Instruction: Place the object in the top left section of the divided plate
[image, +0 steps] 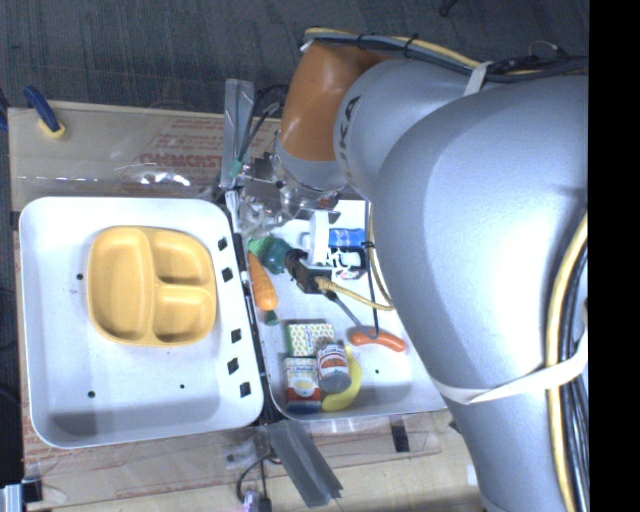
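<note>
- My tool (262, 205) hangs over the far left corner of the right white bin (425, 385), just past the toy orange carrot (262, 284); I cannot tell its state.
- I judge the carrot the likeliest object to pick, though nothing sits visibly in my grasp.
- To grasp well, I should come down square across the carrot's narrow width, clear of the green piece (268, 247) beside it.
- The yellow divided plastic plate (150, 284) lies in the left white bin (60, 400); its compartments hold nothing.
- I should lift high over the rims between the bins.

Bulky grey arm (480, 200) with orange band (315, 100), seemingly yellow-and-black cables (400, 45).
</note>
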